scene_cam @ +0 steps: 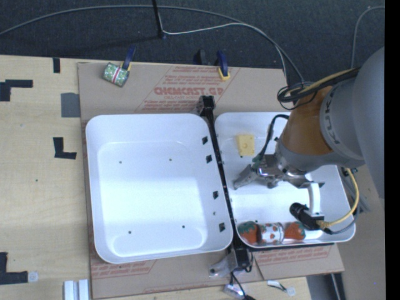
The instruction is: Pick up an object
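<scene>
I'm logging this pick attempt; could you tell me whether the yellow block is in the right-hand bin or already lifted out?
In the bin. The yellow block lies on the right bin's floor, apart from the gripper.

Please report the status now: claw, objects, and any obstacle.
Claw low in right bin, nothing seen between its fingers. Yellow block just behind it, apart. Red-and-white items along the near wall. Nothing between claw and block.

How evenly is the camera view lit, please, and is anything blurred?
In the camera view, the left bin shows a bright band across its floor; the gripper casts a soft shadow in the right bin; the arm's near edge looks soft and blurred.
</scene>
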Robot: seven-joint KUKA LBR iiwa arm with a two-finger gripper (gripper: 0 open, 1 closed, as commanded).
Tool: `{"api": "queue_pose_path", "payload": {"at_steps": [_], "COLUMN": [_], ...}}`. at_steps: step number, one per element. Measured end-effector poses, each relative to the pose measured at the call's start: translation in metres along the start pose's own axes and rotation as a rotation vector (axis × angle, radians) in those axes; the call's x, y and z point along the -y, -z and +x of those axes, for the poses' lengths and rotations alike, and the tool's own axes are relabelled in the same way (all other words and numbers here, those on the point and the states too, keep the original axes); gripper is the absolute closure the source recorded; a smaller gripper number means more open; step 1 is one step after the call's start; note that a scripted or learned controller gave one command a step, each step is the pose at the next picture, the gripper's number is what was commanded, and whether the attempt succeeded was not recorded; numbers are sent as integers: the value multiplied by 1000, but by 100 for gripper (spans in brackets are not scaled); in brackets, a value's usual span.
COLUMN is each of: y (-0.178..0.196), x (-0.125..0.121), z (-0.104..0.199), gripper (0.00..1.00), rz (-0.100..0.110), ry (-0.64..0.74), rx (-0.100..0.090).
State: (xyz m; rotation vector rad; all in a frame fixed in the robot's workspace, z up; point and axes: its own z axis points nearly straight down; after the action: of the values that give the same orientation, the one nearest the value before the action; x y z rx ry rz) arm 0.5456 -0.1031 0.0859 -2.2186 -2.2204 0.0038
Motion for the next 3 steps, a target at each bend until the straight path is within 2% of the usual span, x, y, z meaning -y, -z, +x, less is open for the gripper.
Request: {"api": "queue_pose_path", "payload": {"at_steps": [1, 3], "y": [12, 103], "x": [-1, 7], "z": [0, -5], "gripper": [100, 100], "rz": [-4, -7], "ry": [0, -1], "rx": [0, 1]}}
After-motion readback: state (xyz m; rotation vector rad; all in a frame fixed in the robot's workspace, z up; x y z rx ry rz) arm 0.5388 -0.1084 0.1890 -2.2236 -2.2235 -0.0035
